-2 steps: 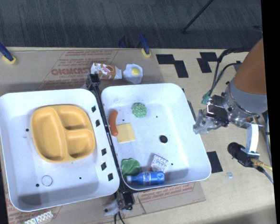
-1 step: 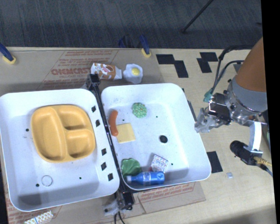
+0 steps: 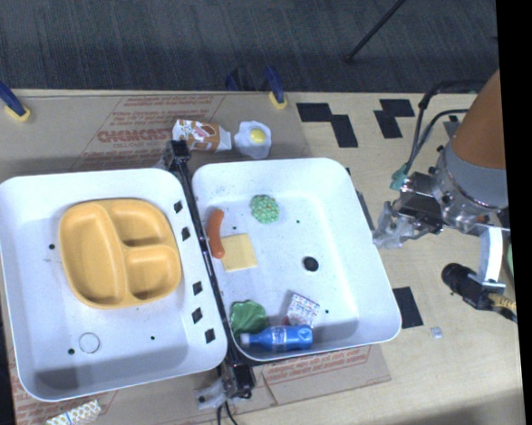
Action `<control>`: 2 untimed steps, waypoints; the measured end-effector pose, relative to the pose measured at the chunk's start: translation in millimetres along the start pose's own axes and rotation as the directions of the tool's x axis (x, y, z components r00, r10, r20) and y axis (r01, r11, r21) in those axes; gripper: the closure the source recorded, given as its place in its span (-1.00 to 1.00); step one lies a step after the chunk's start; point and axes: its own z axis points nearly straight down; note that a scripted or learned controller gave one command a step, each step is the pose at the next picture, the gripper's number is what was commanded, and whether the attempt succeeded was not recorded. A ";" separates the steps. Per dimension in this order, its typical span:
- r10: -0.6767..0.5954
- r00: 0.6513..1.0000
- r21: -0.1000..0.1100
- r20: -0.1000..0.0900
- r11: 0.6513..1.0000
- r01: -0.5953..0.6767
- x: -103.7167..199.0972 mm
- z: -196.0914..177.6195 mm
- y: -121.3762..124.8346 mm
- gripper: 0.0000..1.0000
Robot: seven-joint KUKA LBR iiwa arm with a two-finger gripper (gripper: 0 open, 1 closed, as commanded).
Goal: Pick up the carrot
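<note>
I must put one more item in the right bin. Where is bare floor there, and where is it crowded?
In the right bin, bare floor lies right of the green ball and around the small dark spot. The left edge is crowded by the carrot and yellow slice; the front holds the blue bottle, green leaf and packet.

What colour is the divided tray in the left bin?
Mustard yellow divided tray, seen clearly in the camera view.

A divided tray (image 3: 121, 251) sits in the left bin (image 3: 27, 296); in the right bin (image 3: 338, 202) — carrot (image 3: 216, 232) beside cheese slice (image 3: 239, 252), bottle (image 3: 277, 339) along the near wall.
</note>
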 end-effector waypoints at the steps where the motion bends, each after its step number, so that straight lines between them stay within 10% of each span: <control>1: -0.007 1.000 0.002 0.000 1.000 0.007 0.4 -9.9 0.1 1.00; 2: 0.178 0.984 -0.007 -0.002 0.984 -0.178 27.2 124.9 -9.3 1.00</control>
